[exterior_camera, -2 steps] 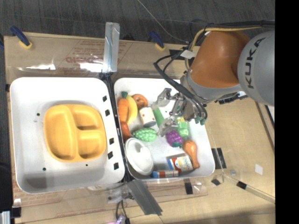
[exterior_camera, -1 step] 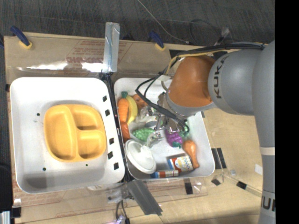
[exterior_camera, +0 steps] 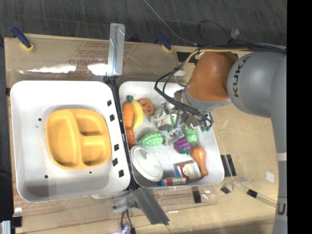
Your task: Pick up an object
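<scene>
Hand (exterior_camera: pixel 176 123) down in the right bin (exterior_camera: pixel 214 145), among crowded toys; grip state impossible to tell. Purple grapes (exterior_camera: pixel 182 143) and green grapes (exterior_camera: pixel 151 139) just beside it, carrot (exterior_camera: pixel 128 115) and banana (exterior_camera: pixel 138 114) near the divider. White bowl (exterior_camera: pixel 145 164) nearer front. Yellow tray (exterior_camera: pixel 78 138) alone in left bin (exterior_camera: pixel 19 130).

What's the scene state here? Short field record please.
left bin: yellow divided tray
right bin: toy carrot, banana, green grapes, purple grapes, white bowl, small can
gripper: low over the right bin, above the purple grapes
fingers: cannot tell
held object: none visible
</scene>
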{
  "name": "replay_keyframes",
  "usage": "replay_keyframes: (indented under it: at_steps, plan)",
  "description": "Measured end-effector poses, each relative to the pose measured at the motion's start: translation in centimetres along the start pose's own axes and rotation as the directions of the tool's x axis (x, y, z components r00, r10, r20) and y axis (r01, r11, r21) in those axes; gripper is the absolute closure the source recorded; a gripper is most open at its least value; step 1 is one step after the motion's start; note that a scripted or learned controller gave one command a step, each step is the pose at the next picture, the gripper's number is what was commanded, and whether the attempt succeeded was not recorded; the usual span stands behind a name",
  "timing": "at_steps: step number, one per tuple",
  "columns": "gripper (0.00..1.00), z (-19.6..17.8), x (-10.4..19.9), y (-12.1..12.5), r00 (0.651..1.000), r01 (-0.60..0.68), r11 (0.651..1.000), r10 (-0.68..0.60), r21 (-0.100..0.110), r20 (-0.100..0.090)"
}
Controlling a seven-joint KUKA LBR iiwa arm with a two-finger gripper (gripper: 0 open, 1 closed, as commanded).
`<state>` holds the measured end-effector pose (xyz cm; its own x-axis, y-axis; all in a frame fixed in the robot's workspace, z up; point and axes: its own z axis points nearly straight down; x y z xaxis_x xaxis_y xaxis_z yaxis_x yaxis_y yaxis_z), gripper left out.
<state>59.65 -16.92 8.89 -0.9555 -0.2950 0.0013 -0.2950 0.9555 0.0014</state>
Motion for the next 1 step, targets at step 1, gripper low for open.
replay_keyframes:
  at_steps: [1]
  plan:
    - [0.00, -1.38, 0.22, -2.51, 0.983, -0.183, 0.983, 0.183, 0.000, 0.001]
